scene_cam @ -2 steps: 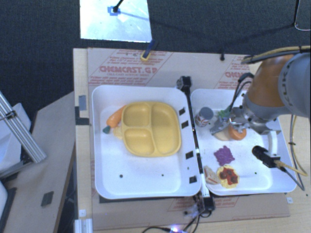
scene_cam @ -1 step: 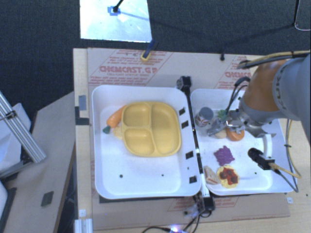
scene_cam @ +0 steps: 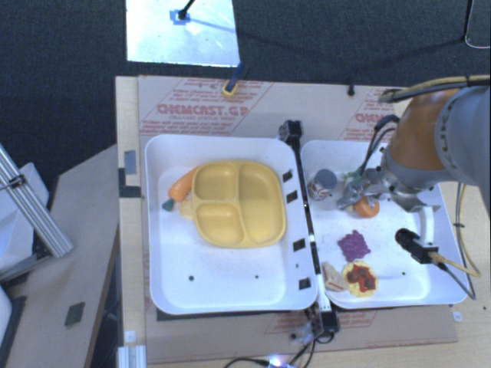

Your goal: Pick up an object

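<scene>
Beside the tool (scene_cam: 359, 195) sit a cup (scene_cam: 324, 181) and, perhaps touching, orange fruit (scene_cam: 369, 208).

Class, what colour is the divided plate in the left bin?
The plate is yellow; the camera view shows it best.

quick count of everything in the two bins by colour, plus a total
orange: 2, carrot and round piece
yellow: 2, divided plate and red-topped slice
purple: 1, bumpy cluster
grey: 1, can
tan: 1, small wedge
total: 7
</scene>
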You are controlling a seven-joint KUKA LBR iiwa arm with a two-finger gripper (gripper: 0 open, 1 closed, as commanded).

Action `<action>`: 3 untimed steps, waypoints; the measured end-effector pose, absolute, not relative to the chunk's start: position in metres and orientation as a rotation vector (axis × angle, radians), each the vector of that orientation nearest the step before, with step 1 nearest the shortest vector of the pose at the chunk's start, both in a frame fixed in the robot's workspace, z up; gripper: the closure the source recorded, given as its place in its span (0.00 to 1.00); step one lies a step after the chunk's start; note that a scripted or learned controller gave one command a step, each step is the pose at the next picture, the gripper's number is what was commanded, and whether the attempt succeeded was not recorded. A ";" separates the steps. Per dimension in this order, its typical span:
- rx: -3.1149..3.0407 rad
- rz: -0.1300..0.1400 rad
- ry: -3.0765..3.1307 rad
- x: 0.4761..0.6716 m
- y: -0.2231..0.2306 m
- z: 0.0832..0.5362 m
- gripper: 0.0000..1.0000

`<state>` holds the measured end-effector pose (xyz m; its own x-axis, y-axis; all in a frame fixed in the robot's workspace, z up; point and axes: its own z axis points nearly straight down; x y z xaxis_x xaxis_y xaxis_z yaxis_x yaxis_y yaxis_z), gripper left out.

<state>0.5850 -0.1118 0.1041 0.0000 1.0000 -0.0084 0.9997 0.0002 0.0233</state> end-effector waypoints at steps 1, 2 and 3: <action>2.212 0.007 2.222 0.594 -0.110 0.166 1.00; 2.212 0.007 2.222 0.596 -0.110 0.220 1.00; 2.209 0.007 2.232 0.603 -0.054 0.233 1.00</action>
<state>0.6030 -0.0542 0.2328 -0.0102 0.9999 0.0023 0.9999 0.0101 0.0036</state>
